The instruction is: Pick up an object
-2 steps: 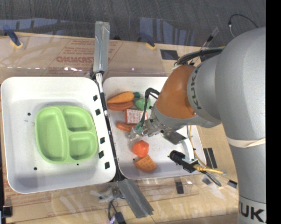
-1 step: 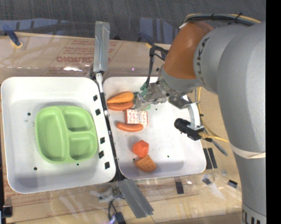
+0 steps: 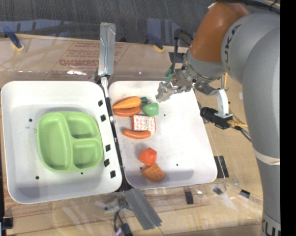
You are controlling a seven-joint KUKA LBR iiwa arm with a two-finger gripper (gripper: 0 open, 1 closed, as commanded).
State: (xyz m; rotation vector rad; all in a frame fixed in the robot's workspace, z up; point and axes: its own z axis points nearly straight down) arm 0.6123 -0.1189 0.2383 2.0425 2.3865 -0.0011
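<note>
Over the right bin the tool hangs near the far edge, just beside the carrot, and honestly I cannot tell how it's set. Carrot, sausage, little box and red block all lie in that bin; the green tray sits in the left bin.

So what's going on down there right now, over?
End effector low over right bin, near its far edge. Nothing seen in its grip. Carrot and green piece closest. Green tray sits in left bin, out of the way.
</note>
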